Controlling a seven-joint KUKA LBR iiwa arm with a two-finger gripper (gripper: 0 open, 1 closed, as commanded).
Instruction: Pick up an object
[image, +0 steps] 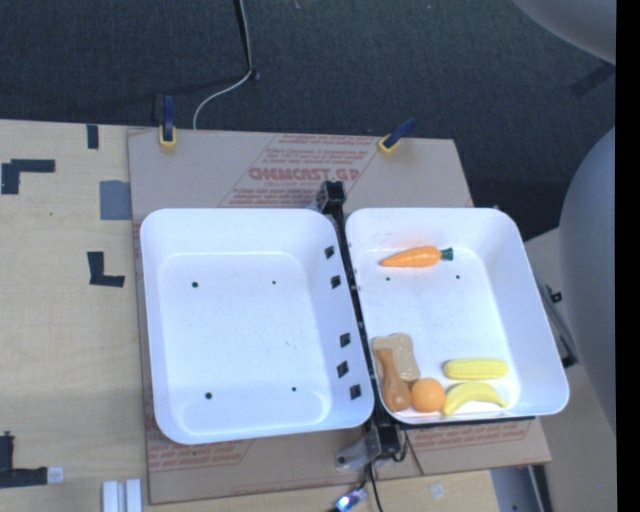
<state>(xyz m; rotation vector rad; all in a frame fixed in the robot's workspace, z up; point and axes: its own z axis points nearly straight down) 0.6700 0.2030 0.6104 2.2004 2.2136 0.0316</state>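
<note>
On the counter (60, 300) two white bins sit side by side on a cardboard sheet (300, 175), presumably clipped down so they cannot slide during picking. The right bin (520, 300) holds five toy foods: one carrot (412, 258) lying alone near its far wall, and, clustered at its near wall, one bread slice (396, 358), one orange (428, 396), one corn cob (476, 369) and one banana (474, 398). The left bin (165, 300) adjoins it. The end effector's state cannot be told. The isolated carrot looks the easiest pick.
</note>
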